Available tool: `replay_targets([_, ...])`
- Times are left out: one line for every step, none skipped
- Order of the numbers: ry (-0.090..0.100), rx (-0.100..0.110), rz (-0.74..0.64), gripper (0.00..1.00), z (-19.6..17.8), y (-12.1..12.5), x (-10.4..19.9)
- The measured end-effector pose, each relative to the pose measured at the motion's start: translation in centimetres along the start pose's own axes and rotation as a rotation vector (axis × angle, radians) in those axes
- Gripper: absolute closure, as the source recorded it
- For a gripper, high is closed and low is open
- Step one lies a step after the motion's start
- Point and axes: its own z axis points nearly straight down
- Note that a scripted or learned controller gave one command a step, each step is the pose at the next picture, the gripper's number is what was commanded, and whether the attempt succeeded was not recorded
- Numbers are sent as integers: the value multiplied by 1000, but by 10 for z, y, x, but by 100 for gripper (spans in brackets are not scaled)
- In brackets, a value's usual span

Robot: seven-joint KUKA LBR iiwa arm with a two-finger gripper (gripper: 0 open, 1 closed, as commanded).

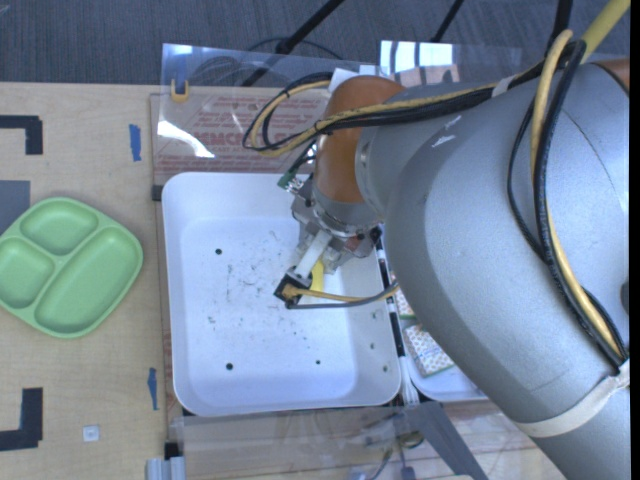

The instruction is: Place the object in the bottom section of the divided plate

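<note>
Object for this task is hard for you to pick out: the one likely candidate is a patterned piece, white with small dark and reddish marks, which peeks from under the arm.

The arm covers most of the right of the scene and reaches in over the bench. The left bin holds dark specks and crumbs. Of the right bin you see just a sliver of floor and front rim below the arm, and the patterned piece lies there, close to the wall between the bins. The plate, green and three-part, sits on the bench well to the left of both bins; its large section lies lowest and is probably your target.

The gripper hangs over the upper right of the left bin, and you cannot tell whether it is apart or together. Nothing shows in its grasp. The piece lies to its right and nearer the front edge, across the dividing wall, well apart from it.

Expect the piece to be flat, thin and light, perhaps a soft packet that may flex or slide when pinched. Most of it is hidden, so judge the hold once the arm clears; across its narrow width near the middle looks safest.
</note>
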Motion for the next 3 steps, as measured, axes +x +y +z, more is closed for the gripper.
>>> replay_targets([-5,-1,302,100,-52,11,73])
replay_targets([-4,0,306,100,-61,12,73])
replay_targets([-9,-1,231,100,-109,-3,58])
